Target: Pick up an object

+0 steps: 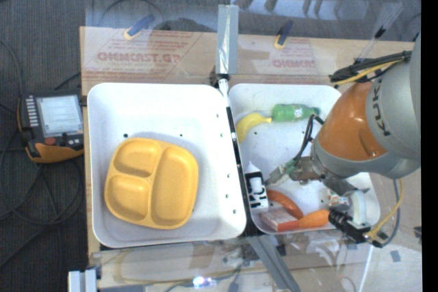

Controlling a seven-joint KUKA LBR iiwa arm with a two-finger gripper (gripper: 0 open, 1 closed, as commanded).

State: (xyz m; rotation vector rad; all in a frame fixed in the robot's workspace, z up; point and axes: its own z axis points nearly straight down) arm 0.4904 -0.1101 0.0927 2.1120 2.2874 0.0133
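We see the arm [373,123] reaching in from the right of the frame, low over the right bin [321,94]. Its orange wrist covers much of that bin's right half, and the tool [301,171] sits somewhere under it, near the middle of the bin. Whether it has closed on anything, we cannot tell; the wrist hides it.

Nothing looks lifted yet. The candidates all lie in the right bin: a green bottle [294,111] along the upper edge, a banana [250,123] just left of it, a carrot [306,220] and a red piece [282,201] at the lower edge, with a black-and-white item [256,191] against the left wall. The yellow tray [152,181] rests alone in the left bin [109,102], well apart from the arm.

We judge the pick still at the reach-and-grasp stage: the arm is down among the objects, but a secure hold and the lift out of the bin are both left to do.
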